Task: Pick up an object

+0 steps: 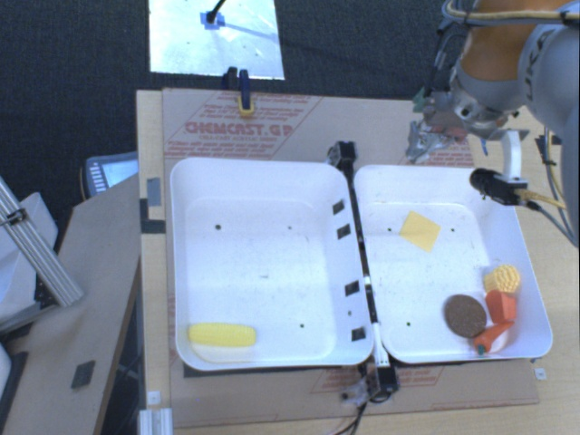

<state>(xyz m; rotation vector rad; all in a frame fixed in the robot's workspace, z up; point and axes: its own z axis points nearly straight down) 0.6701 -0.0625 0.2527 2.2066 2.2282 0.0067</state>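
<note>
the gripper (pixel 422 145) hangs above the far rim of the right bin (pixel 535 333), just outside its back wall, and it carries nothing. the jaws look a little apart, with only a narrow gap between the two fingertips.

the step in hand seems to be the approach, so a target must be chosen first. the yellow square piece (pixel 420 230) lies nearest, in front of the jaws and inside the bin, flat on the floor with free floor on all its sides. it is thin, so i judge the fingers must go down almost to the floor and close across two opposite edges.

further from the jaws, in the near corner, there is a crowded group: a brown disc (pixel 465 314), an orange piece (pixel 500 306), a small yellow bumpy piece (pixel 504 278) and a carrot-like piece (pixel 492 337). they touch or nearly touch each other and sit close to the bin wall, so a finger has little room there.

the yellow corn (pixel 222 335) lies alone in the left bin (pixel 181 243), far across the middle divider (pixel 355 252) from the jaws, near the front wall.

the back rim is directly under the jaws, so i think the arm should move forward over the bin before it goes down.
</note>
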